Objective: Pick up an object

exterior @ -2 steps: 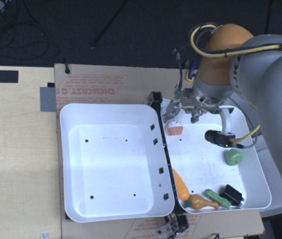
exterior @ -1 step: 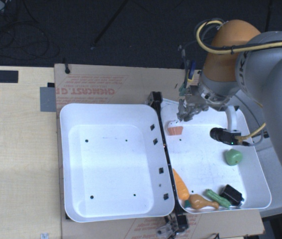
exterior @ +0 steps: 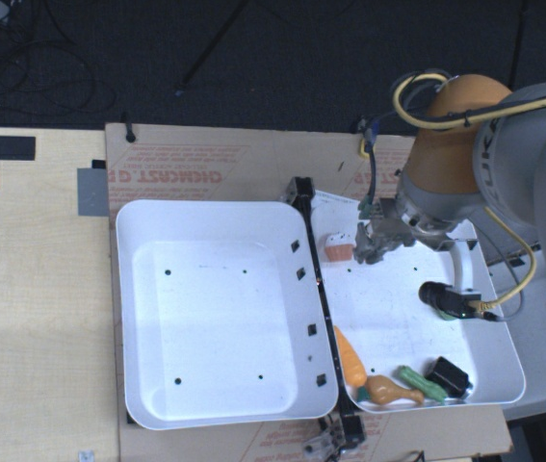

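1. White, shallow and rectangular, the left bin [exterior: 123, 287] and the right bin [exterior: 398, 330] sit side by side on a brown cardboard sheet [exterior: 205, 162], which lies on the pale wood counter [exterior: 32, 306].
2. The left bin's floor carries a few small dark dots.
3. The grey arm [exterior: 523, 162], with its orange band [exterior: 455, 133] above the wrist, enters from the right and reaches down over the far part of the right bin.
4. The tool [exterior: 367, 246] hangs low over the far left area of the right bin. Whether it is open or closed cannot be told from this slant, and nothing can be seen gripped in it.
5. A small orange-pink block [exterior: 339, 252] lies on the right bin's floor just to the left of the tool, near the wall shared by the bins. Whether the two touch cannot be told.
6. An orange carrot [exterior: 350, 356] lies along the shared wall in the near left part of the right bin.
7. A tan pear-shaped piece [exterior: 390, 389], a green piece [exterior: 421, 383] and a black block [exterior: 450, 374] cluster in a row along the right bin's near wall, well apart from the tool.
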{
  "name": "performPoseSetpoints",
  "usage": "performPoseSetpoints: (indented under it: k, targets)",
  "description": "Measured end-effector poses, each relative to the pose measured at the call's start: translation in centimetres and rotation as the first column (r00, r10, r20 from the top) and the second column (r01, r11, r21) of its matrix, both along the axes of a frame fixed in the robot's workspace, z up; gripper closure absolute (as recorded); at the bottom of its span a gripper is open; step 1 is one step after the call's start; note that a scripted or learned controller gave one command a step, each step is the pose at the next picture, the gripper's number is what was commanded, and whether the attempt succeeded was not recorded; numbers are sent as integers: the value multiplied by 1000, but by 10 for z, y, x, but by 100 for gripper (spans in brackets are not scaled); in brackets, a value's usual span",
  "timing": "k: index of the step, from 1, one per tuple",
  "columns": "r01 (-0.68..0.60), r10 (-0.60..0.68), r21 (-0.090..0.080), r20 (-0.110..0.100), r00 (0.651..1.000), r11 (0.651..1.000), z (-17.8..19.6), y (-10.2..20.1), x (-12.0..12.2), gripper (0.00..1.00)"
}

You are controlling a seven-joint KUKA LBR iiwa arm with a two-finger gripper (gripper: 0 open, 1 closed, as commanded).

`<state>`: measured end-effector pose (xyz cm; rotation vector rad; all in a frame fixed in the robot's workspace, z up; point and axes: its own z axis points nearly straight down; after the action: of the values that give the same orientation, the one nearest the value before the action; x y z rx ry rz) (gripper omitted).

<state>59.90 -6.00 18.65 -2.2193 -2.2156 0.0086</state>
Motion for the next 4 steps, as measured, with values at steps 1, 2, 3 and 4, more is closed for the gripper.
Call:
performPoseSetpoints:
  k: [1,2,3,4]
  targets:
    - [-10,10,3,6,1000,1000,42,89,-27,100]
    - [0,0,0,-3,1000,1000,-2,68,-77,100]
    - [-4,4,1,11,1000,1000,76,84,-66,100]
    - [-7,7,1,5,1000,1000,89,137,-66,100]
